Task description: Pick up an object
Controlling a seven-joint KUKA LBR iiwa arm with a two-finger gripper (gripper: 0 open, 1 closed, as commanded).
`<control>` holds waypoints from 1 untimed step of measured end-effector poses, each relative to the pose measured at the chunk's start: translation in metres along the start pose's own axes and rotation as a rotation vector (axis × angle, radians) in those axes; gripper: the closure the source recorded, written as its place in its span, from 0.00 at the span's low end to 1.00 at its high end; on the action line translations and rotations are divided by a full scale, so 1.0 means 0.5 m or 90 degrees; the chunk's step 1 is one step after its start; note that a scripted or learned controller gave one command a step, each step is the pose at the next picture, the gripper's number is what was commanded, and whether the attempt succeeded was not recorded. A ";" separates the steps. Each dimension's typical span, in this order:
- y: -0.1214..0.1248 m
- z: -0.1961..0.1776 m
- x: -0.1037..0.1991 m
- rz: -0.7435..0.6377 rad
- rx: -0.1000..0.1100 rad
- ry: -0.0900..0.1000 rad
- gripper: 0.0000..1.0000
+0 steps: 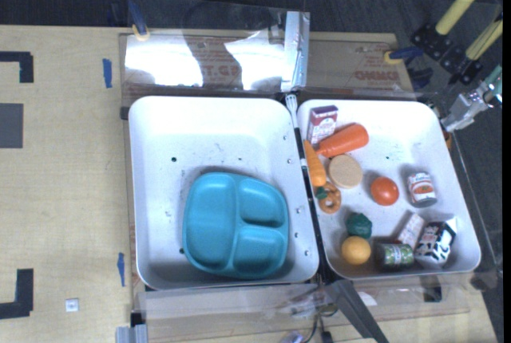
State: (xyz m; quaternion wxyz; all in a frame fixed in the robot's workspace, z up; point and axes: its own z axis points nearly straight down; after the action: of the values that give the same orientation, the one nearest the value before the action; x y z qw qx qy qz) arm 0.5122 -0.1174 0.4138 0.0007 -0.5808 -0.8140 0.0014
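The right bin (447,143) holds several small objects: an orange carrot (343,139), a maroon-and-white carton (322,124), a tan disc (346,171), a red tomato (384,190), a small labelled can (421,187), an orange ball (356,250), a green can (394,254) and a black-and-white piece (435,242). A pale metal part that looks like my gripper (473,106) pokes in at the right edge, just outside the right bin's far right corner and above no object. It is too small and cut off to read.
A teal divided plate (235,226) lies in the left bin (160,142). A clear plastic sheet (215,54) stands behind the left bin. Yellow-and-black struts (463,2) stand at the top right.
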 end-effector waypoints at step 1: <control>-0.027 0.087 0.067 0.016 0.003 0.002 1.00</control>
State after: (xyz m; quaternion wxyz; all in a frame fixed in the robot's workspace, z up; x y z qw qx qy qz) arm 0.4882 -0.0902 0.3702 0.0036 -0.5907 -0.8069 0.0026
